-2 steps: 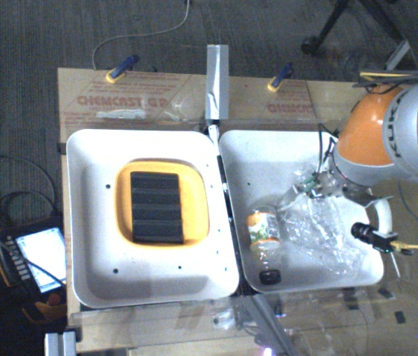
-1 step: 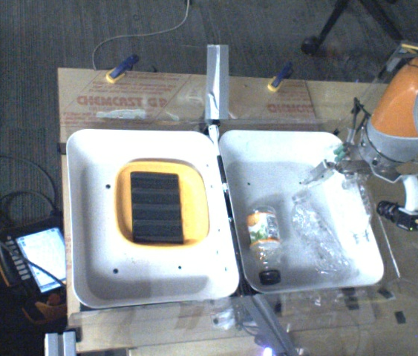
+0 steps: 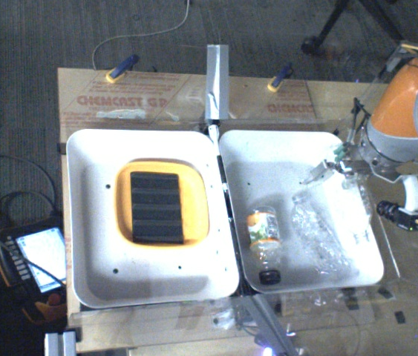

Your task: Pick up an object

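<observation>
A small clear plastic bottle lies on its side on the floor of the right-hand white bin, toward that bin's left wall and near edge. It carries an orange and green label around its upper part, and its dark cap points toward the near edge. Just to its right lies a crumpled piece of clear plastic wrap, stretching from the middle of the bin floor toward the near right corner; whether it touches the bottle cannot be told.

The gripper hangs over the far right part of the same bin, well apart from the bottle. Its slim metal tips point down and to the left, with nothing visible between them; how wide they stand cannot be told from this angle. Behind it, at the right edge of the scene, rises the grey arm with its orange band.

The left-hand white bin sits side by side with the right one. In its middle rests a yellow tray holding a black ribbed block.

Two clamps with blue handles grip the far edge of the bench.
</observation>
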Controlling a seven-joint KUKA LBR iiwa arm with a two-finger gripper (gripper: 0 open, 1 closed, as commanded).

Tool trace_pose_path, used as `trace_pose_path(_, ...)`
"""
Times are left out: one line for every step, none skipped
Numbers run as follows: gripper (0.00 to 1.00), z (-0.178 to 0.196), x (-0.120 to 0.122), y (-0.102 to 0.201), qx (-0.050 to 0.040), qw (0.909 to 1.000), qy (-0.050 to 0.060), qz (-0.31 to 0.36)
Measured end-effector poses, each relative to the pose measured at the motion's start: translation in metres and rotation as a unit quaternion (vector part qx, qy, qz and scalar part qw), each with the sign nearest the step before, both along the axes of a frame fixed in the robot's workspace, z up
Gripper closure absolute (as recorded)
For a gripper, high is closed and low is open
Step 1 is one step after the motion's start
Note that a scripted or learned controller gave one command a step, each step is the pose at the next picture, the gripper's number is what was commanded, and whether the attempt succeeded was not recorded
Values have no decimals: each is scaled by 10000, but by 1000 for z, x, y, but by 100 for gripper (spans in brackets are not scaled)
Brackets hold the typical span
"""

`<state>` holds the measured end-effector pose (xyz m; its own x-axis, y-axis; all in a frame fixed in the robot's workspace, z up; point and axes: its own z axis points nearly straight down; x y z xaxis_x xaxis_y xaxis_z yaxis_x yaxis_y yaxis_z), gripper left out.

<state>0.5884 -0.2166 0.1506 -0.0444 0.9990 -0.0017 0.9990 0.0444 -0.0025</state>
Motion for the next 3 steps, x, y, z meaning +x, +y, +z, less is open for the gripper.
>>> trace_pose_path(0,-55,-14,6,15,9979,-17,642)
trace_pose_path(0,-57,-23,5,50,9998,-139,-92)
trace_pose_path(0,-59,-49,23,-43,9986,-103,509)
